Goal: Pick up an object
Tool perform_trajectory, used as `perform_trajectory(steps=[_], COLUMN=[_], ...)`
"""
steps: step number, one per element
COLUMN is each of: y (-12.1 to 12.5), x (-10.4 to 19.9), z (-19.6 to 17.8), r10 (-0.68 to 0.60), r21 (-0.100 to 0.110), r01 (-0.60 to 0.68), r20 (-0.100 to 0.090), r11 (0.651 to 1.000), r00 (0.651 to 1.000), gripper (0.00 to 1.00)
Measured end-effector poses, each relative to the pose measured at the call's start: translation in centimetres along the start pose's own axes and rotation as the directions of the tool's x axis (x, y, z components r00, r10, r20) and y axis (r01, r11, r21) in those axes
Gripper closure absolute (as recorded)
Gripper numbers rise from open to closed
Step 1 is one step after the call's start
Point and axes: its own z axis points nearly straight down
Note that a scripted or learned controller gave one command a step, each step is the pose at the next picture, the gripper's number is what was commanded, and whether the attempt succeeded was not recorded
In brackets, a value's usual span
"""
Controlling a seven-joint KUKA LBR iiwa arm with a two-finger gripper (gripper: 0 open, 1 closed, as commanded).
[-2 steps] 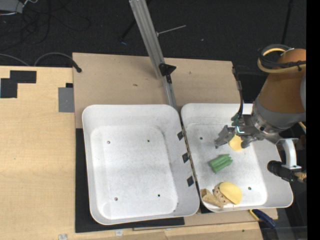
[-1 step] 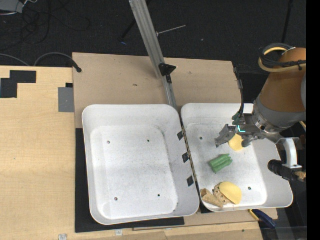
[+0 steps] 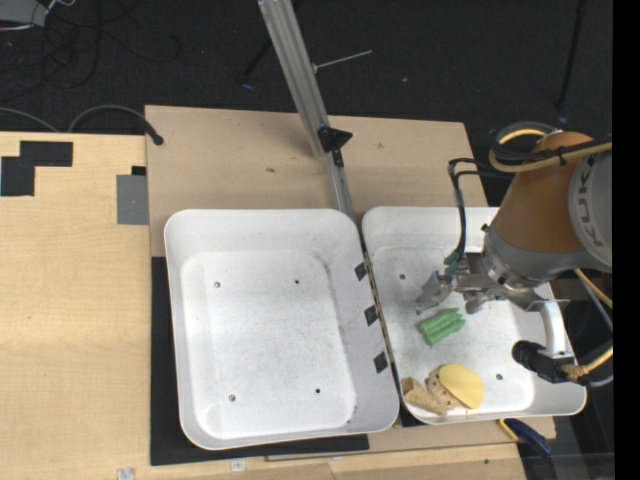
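A light plywood bench (image 3: 400, 158) is seen from above at a slant, with dark carpeted floor and loose cables behind it. A second pale board with black and grey cut-out patches lies at the left. A slotted aluminium rail (image 3: 300, 78) is mounted leaning over the back of the bench.

Two shallow white bins are set side by side, touching along a seam with black clips. The left bin (image 3: 200, 258) has a matte, faintly speckled floor with small dark holes. The right bin (image 3: 400, 233) is of the same plastic, with rounded corners.

A green block (image 3: 441, 325) is located mid-floor in the right bin. It is short, oblong and ribbed-looking; its long axis is tilted slightly, with the right end nearer the back.

A yellow rounded object (image 3: 458, 385) is placed near the front rim, touching a tan, crumbly-looking piece (image 3: 424, 396) on its left.

The gripper (image 3: 455, 290) is positioned just behind the green block, metal fingers angled down and left. Nothing is seen between them; how wide they are parted cannot be told. The arm's orange band (image 3: 540, 203) is seen at the right.
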Motion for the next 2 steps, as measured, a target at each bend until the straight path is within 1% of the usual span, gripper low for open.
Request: perform_trajectory(steps=[1, 2], y=[0.8, 0.9], x=[0.1, 0.2], z=[4.8, 6.7], r10=[0.000, 0.002], r21=[-0.003, -0.009], r01=[0.000, -0.002], r20=[0.000, 0.002], r11=[1.000, 1.000], r00=[1.000, 1.000], gripper=[0.00, 0.00])
